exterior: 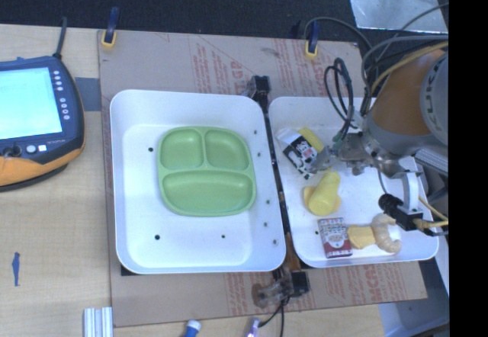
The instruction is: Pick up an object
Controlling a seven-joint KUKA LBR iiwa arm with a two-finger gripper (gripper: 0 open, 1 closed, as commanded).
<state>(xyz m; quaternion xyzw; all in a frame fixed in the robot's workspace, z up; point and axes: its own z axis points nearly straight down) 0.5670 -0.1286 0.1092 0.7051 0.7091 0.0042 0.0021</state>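
jaws' state cannot be told; the gripper (329,152) hangs just above the yellow cup (323,193).

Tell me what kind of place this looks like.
Probably a robotics lab bench set up for pick-up trials. A grey and orange arm reaches over two white bins, a teach pendant with a lit screen lies beside them, and clamps hold a cardboard sheet down.
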